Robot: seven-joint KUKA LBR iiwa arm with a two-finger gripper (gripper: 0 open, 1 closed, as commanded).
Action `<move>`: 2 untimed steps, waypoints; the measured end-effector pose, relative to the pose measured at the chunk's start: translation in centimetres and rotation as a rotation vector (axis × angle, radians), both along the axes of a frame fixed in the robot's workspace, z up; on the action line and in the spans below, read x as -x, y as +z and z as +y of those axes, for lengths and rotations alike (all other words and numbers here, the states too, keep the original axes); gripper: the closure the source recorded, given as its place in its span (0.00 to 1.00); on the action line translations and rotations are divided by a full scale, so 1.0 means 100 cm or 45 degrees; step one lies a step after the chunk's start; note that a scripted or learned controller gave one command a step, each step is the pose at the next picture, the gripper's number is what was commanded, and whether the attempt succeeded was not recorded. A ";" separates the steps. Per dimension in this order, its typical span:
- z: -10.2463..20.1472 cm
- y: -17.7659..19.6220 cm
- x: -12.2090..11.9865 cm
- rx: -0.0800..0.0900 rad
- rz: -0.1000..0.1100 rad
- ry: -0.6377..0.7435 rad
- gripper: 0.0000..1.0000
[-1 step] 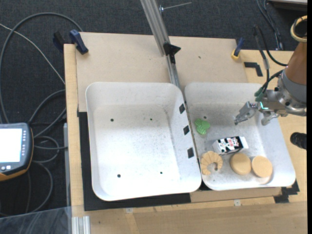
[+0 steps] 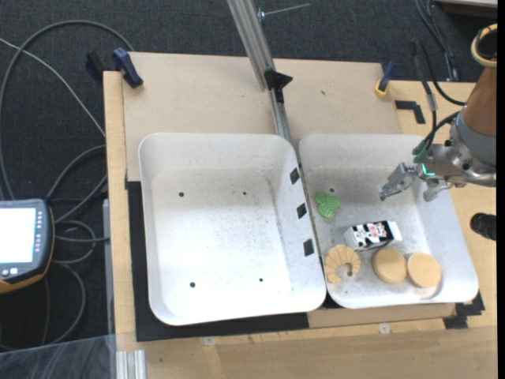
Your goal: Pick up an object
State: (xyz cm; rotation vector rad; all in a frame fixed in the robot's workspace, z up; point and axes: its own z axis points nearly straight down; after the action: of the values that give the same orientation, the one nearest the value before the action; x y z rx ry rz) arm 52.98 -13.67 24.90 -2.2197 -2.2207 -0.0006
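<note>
The end effector [image 2: 412, 181] hangs over the back part of the right bin [image 2: 371, 150], its fingers spread apart with nothing between them. In the front part of this bin lie a green piece [image 2: 327, 204], a black-and-white box [image 2: 372, 234], a tan ridged ring [image 2: 342, 263] and two tan discs [image 2: 406, 268]. The box has its long axis almost left to right, the right end slightly toward the back. The left bin [image 2: 158, 156] sits beside it on the worktop [image 2: 197, 93].

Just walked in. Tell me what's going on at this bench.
A grey robot arm reaches from the right over the right white bin, its hand above the bin's upper part, holding nothing visible. Below it lie a small green piece, a black-and-white patterned box, a tan notched ring and two tan round discs. Nothing has been picked up yet.
</note>
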 end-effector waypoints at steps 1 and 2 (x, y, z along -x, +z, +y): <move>0.003 -0.043 0.005 -0.001 0.007 -0.001 0.00; 0.005 -0.088 0.012 -0.002 0.009 -0.001 0.00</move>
State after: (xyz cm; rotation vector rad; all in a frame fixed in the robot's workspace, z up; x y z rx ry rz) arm 51.80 -13.14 16.09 -2.2164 -2.2154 0.0049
